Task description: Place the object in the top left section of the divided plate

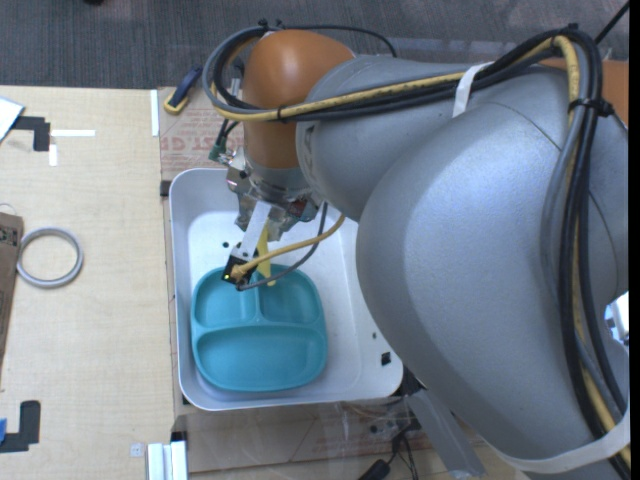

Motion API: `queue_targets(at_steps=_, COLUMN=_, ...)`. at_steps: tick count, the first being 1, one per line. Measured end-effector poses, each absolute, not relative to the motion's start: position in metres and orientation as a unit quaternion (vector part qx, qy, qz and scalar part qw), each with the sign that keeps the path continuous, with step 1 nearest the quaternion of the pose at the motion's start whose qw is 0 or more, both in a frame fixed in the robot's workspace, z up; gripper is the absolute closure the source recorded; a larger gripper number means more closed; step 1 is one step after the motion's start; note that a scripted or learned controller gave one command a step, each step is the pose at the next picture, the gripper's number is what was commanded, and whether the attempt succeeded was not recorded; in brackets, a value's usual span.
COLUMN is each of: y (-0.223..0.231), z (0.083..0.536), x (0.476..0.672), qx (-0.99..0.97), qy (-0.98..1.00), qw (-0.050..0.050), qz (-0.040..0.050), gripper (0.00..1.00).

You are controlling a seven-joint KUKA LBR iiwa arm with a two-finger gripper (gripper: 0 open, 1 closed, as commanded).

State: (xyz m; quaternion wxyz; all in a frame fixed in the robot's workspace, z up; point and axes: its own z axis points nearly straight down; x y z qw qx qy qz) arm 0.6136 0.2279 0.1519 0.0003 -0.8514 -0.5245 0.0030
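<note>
A teal divided plate (262,333) lies in the white bin (185,268), with two small sections along its far side and one long section nearer the camera. My gripper (256,251) hangs from the orange wrist band and reaches down to the plate's far rim, above the top left section (226,303). The large grey arm covers most of the right side of the view and hides the bin there. I can make out no loose object in the plate's sections or at the gripper.
A grey tape ring (48,256) lies on the wooden bench to the left of the bin. A blue-handled tool (183,88) rests beyond the bin's far left corner. A small black speck (385,358) sits on the bin floor to the right of the plate.
</note>
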Motion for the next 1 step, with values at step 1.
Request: queue_targets(at_steps=1, y=0.2269, z=0.1113, x=0.5705, qx=-0.746, qy=-0.665, qw=-0.008, qz=-0.0147, gripper=1.0)
